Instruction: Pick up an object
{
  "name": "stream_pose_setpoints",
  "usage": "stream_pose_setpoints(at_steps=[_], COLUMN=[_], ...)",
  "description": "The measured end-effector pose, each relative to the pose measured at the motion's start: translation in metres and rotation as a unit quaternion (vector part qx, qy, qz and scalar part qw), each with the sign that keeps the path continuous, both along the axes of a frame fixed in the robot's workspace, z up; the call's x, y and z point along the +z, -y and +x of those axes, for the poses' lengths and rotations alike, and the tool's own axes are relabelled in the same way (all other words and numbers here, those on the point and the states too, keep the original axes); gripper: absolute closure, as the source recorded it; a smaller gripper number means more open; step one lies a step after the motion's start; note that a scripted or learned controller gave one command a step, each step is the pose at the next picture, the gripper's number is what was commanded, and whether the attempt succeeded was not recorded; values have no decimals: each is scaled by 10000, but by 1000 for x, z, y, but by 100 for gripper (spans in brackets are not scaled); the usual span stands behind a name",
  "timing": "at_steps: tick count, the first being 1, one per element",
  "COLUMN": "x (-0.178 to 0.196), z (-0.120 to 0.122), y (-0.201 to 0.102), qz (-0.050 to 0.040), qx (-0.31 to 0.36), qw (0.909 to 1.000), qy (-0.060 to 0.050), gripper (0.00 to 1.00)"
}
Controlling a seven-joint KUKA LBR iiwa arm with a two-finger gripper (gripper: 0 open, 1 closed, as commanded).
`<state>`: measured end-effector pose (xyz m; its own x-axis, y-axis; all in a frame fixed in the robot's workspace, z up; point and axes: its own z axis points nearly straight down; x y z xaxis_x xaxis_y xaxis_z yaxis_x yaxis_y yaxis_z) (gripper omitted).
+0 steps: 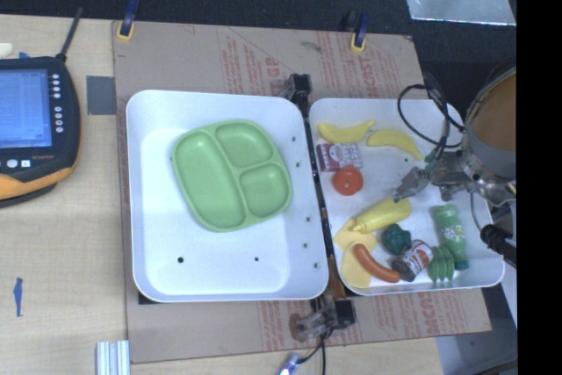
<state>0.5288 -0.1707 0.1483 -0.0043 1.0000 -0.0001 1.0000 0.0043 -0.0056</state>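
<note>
Two shallow white bins sit side by side on a table, seen from above at a slant. The left bin (149, 259) holds a pale green divided plate (232, 174) with three compartments, turned slightly askew.

The right bin (492, 277) holds a scatter of toy food. Near its top edge lie two yellow bananas: one (345, 131) curves with its long axis running left to right, the other (394, 140) slants down toward the right. Below the first banana is a small dark red packet (339, 156) with white print too small to read. Just under it sits a red tomato (348, 181). A yellow squeeze bottle (379, 214) lies on its side, its long axis running from lower left to upper right. Beneath it are a dark green round piece (396, 238), a hot dog (374, 263) on a yellow bun pointing down to the right, and a small can (414, 258) on its side with a red and white label that cannot be read. A green bottle (450, 231) lies along the bin's right side, long axis nearly vertical in the view, its label illegible.

The grey arm reaches in from the right. Its gripper (411, 184) hangs over the right bin, above and just right of the squeeze bottle, jaws pointing left and slightly spread, with nothing between them.

A handheld control pendant (31, 123) with a blue screen rests at the table's left.
</note>
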Motion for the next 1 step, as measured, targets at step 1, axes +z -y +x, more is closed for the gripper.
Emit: stream_pose_setpoints(at_steps=[1], x=[-57], z=[54], y=[-50], qz=[-14], qx=[7], qw=[10000], qy=[24], gripper=[0])
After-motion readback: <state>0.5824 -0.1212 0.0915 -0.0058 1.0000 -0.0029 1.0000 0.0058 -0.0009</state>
